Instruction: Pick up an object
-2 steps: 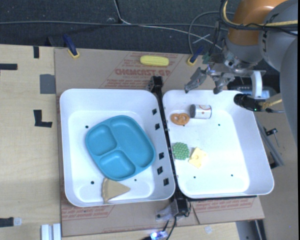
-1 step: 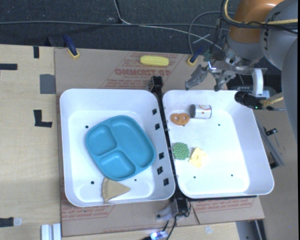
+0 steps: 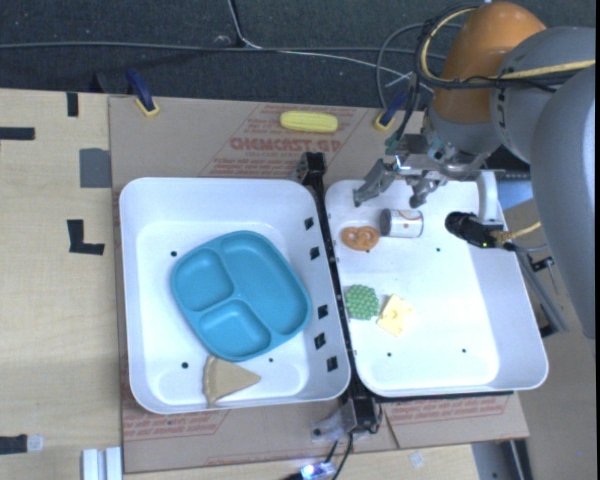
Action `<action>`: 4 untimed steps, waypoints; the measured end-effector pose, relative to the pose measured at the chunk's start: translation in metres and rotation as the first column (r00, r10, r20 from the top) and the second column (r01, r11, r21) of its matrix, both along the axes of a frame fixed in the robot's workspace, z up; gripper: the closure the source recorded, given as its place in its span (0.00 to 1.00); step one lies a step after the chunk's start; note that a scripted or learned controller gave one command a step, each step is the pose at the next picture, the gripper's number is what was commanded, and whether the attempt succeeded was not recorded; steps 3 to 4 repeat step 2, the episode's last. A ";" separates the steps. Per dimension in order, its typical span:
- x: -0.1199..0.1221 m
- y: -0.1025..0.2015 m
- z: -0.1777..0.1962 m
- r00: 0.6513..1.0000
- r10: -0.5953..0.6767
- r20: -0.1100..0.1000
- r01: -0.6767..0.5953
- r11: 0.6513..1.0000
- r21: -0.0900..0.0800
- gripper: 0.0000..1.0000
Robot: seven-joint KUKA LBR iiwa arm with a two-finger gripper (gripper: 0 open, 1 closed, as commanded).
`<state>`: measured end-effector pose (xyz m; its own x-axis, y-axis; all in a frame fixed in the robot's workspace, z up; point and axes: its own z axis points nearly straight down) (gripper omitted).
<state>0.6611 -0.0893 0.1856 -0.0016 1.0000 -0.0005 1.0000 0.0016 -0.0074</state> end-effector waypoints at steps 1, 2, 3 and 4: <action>0.001 -0.005 -0.061 1.000 0.000 0.005 0.000 1.000 -0.002 0.00; 0.007 -0.006 -0.070 1.000 0.001 0.026 -0.001 1.000 -0.005 0.00; 0.007 -0.006 -0.070 1.000 0.001 0.026 -0.001 1.000 -0.005 0.00; 0.007 -0.006 -0.070 1.000 0.001 0.026 -0.001 1.000 -0.005 0.00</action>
